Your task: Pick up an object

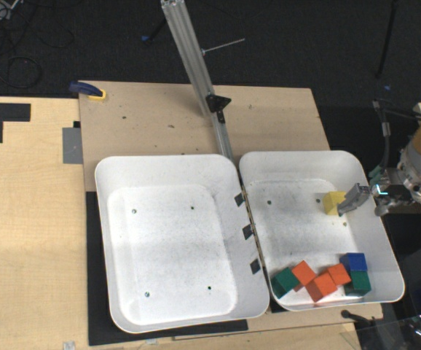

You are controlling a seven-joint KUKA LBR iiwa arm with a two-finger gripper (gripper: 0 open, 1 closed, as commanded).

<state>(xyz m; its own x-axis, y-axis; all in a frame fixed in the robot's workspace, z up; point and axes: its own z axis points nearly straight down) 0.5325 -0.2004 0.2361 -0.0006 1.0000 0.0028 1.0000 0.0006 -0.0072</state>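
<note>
2 shallow white bins sit side by side on a pale wooden bench; their plastic looks smooth, with rounded corners and floors speckled with grey scuffs. The left bin holds no blocks. In the right bin, a small yellow block lies near the right wall. The gripper reaches in over that wall, its grey metal tip just beside the yellow block, touching or nearly so; whether it is open or closed cannot be told. Along the near edge cluster matte cubes: a green block, 2 orange blocks, a blue block and another dark green one. A ribbed aluminium rail slants up behind the bins. No writing is readable.
</note>
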